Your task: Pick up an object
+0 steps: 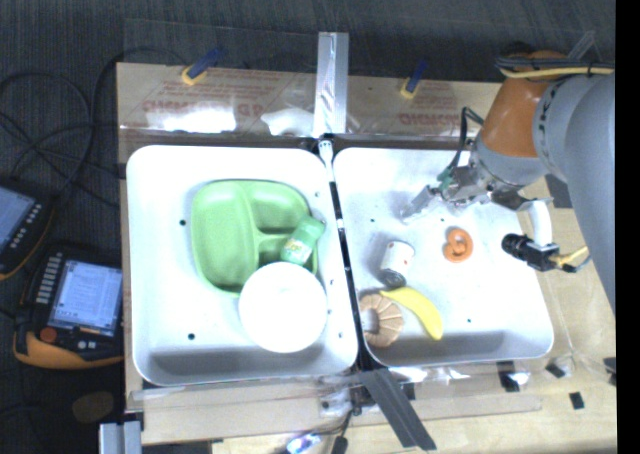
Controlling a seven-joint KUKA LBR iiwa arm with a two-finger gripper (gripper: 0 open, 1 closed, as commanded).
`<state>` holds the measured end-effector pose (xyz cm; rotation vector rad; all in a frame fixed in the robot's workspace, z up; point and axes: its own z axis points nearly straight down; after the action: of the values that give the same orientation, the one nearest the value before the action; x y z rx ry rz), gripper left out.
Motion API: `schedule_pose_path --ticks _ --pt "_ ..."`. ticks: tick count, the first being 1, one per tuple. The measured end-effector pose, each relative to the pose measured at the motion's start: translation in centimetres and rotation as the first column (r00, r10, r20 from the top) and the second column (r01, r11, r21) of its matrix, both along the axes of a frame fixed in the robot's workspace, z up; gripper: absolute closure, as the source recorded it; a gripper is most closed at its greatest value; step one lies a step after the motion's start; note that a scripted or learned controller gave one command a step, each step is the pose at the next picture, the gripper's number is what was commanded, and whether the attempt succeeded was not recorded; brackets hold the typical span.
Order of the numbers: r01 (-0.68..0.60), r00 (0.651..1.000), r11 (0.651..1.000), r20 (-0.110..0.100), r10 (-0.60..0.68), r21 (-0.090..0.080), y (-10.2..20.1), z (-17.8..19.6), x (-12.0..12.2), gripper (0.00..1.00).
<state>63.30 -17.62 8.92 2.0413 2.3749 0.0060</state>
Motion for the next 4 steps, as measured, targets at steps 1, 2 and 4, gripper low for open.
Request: schedule_pose_path --ticks 1,2,4 --pt "-0.064 0.998 0.998 0.003 0.064 0.002 -3.2 0.2 -3.4 0.00" --pt "-0.189 0.982 0.982 0.002 0.189 -0.007 -2.4 0.1 -5.2 0.00" --pt "-0.013 1.000 1.000 -0.011 0.013 0.002 5.9 8.4 -3.0 1.00"
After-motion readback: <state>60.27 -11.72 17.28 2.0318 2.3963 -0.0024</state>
